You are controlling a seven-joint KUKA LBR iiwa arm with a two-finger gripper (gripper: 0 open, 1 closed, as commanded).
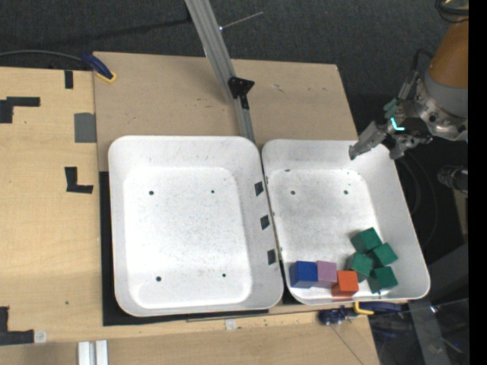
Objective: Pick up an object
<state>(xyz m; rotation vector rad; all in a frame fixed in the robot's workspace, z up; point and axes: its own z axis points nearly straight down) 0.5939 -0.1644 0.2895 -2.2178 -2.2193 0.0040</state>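
In the right bin (pixel 319 204), several small blocks crowd the near right corner: a blue block (pixel 304 272), a purple block (pixel 326 272), an orange block (pixel 347 281) and several green blocks (pixel 373 257). My gripper (pixel 383 143) hangs over the bin's far right corner, well away from the blocks. Its two fingers (pixel 364 142) are spread open with nothing between them.
The left bin (pixel 183 211) lies beside the right one, their rims touching. A slanted metal bar (pixel 217 44) runs from the top of the view down to the bins' shared far edge. Black tape marks dot the wooden bench (pixel 46 204) at left.
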